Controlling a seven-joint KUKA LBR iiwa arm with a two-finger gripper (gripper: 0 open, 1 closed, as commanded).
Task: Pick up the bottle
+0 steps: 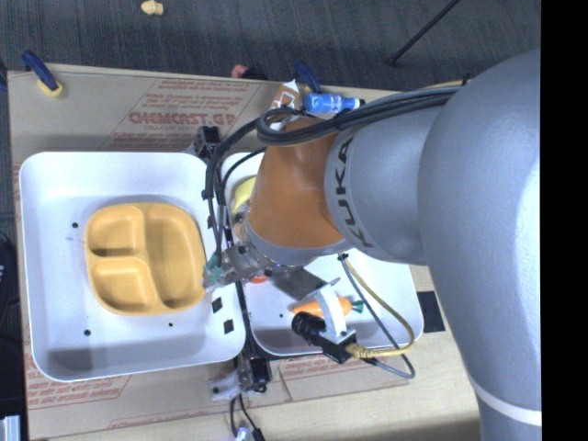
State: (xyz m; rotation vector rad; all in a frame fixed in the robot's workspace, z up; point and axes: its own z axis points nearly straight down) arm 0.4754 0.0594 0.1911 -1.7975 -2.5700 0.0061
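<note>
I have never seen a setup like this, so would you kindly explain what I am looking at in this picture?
The big grey shape with the orange band is a robot arm, reaching in from the right. One camera, fixed above the bench, looks down at a slant. On the bench sit two shallow white bins side by side. The left bin holds a yellow divided tray. The arm hangs over the right bin and covers most of it; a yellow thing and something orange peek out beside it. The gripper is near the wall between the bins, too hidden to tell whether it holds anything. I cannot pick out the bottle it is meant to lift.
</note>
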